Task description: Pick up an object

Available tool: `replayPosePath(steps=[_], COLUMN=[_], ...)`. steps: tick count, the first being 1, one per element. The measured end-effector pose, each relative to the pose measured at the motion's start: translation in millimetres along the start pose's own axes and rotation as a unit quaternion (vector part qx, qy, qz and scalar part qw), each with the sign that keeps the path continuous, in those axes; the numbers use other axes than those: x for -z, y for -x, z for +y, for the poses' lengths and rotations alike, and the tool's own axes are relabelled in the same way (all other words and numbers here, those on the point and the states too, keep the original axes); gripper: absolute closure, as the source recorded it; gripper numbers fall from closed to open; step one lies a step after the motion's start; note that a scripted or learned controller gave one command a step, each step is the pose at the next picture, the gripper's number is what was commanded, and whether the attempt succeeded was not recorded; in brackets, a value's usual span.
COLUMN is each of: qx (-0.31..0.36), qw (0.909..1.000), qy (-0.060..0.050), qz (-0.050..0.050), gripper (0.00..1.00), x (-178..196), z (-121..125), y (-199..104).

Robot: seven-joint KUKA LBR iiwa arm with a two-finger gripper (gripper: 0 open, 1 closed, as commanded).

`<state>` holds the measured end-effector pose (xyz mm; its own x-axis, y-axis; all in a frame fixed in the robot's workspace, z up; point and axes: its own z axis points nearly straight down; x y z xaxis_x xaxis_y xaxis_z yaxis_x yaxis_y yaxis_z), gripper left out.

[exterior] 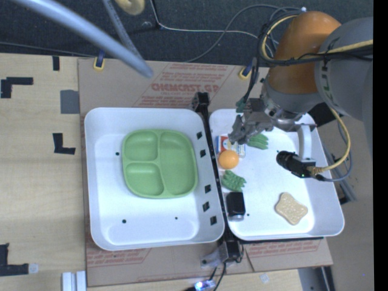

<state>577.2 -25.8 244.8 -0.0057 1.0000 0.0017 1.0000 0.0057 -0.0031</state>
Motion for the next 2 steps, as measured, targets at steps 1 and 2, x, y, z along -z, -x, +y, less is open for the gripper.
replayPosePath(steps=[1, 2], qx=[0.0, 0.0], qw=[1.0, 1.0], qy=[-0.001, -0.001], qz=[0.0, -0.001], gripper=[1.0, 1.0], x=[-14.4, -28.1], z=[-28.1, -55.8], y=[-53.5, -102.9])
